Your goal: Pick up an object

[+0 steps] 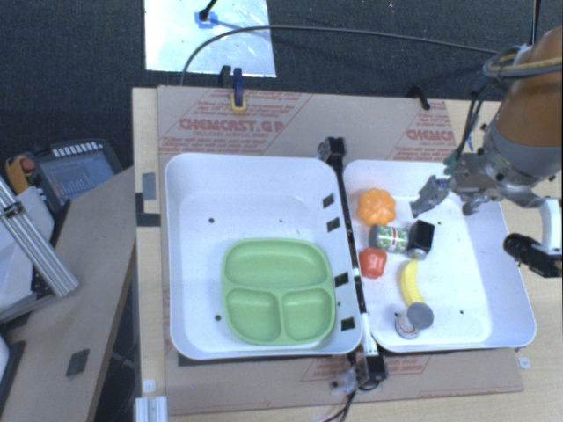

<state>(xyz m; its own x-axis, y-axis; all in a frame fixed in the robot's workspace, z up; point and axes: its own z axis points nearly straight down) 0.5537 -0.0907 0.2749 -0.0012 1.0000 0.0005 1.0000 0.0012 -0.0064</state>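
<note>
Down at the front of the right bin (519,323) sits a small grey lid (413,317), at about 6 o'clock among the toys. Just above it lies a yellow banana (410,280). A red pepper (373,262) sits at 9 o'clock from the banana, a little can (389,237) lies above the pepper, and an orange ball (376,206) is at 12 o'clock. A small black block (421,237) touches the can.

The gripper (444,193) hangs over the right bin, at 2 o'clock from the block. I cannot tell how its fingers stand, and nothing shows between them.

To grab well, I think it should pick a toy with room around it, like the banana or the ball. The can and block crowd each other.

A green plate (280,289) rests in the left bin (202,192), well apart.
</note>
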